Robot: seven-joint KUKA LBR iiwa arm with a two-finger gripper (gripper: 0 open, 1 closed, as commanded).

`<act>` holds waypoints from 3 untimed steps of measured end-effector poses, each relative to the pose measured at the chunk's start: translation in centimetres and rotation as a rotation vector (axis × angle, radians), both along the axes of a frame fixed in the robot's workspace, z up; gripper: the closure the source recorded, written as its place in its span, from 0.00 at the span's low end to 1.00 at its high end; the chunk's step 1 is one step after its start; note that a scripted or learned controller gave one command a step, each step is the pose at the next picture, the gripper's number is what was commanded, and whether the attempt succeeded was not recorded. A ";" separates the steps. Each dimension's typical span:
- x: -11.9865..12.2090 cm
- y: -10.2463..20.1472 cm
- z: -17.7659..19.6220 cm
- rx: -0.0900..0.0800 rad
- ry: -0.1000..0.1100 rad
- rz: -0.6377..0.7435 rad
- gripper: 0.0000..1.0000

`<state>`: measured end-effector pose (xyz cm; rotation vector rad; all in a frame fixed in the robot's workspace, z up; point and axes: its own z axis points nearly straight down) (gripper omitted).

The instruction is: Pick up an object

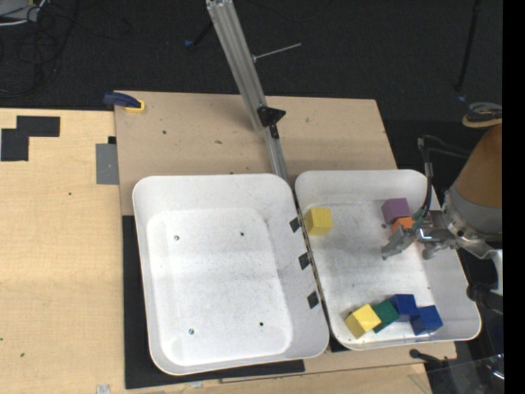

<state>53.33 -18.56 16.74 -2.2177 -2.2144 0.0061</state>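
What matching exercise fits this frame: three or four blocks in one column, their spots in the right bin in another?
Blocks:
1. lone yellow block
2. purple block
3. green block
4. blue blocks

Places:
A. near-edge cluster, nearest the arm's side
B. far side, beside the gripper
C. by the divider between bins
D. near-edge cluster, middle

Pairs: 1-C, 2-B, 3-D, 4-A

One fixed camera looks down at a slant on both white bins (215, 185), arm (480, 187) entering right.
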 end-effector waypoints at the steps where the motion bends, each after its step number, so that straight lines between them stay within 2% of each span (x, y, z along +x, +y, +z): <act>1: 0.1 0.4 -6.4 0.001 0.001 -0.001 0.00; 2: 0.2 0.2 -5.1 -0.001 -0.003 -0.010 1.00; 3: -0.4 -0.3 -0.6 -0.003 -0.009 -0.009 1.00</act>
